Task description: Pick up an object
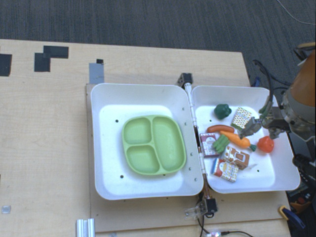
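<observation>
The gripper (253, 126), its fingers spread and holding nothing, hung just above the toy carrot (236, 139) amid the play food heaped in the right bin (284, 179), apparently poised there to pinch one piece free.

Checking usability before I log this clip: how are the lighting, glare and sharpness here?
Camera view: even, soft light with faint shadows; the left bin floor glows bright white around the green divided plate, near blown out; the toys in the right bin stay readable though small; the hand and arm at the right edge look slightly soft.
</observation>
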